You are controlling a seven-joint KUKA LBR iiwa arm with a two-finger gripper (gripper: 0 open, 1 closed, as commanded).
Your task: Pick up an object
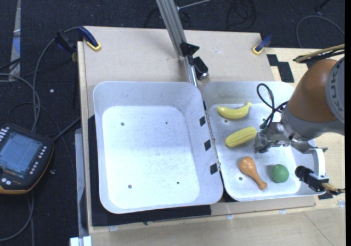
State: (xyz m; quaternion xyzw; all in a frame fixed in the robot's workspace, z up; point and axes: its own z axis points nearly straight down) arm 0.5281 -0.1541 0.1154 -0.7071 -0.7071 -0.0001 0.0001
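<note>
The right bin (230,187) holds a yellow banana (234,111) at the back, a yellow corn cob (240,137) in the middle, an orange-brown drumstick (252,172) near the front and a green lime-like ball (279,173) at the front right. My gripper (262,143) reaches in from the right and hangs low just right of the corn cob's end, above the bin floor. Its tips are dark and small, and nothing shows between them.
The left bin (148,151) lies beside the right one, with black clips along the shared wall (208,143). A slanted metal pole (173,20) rises behind the bins. The arm's orange band (315,94) overhangs the right bin's right side.
</note>
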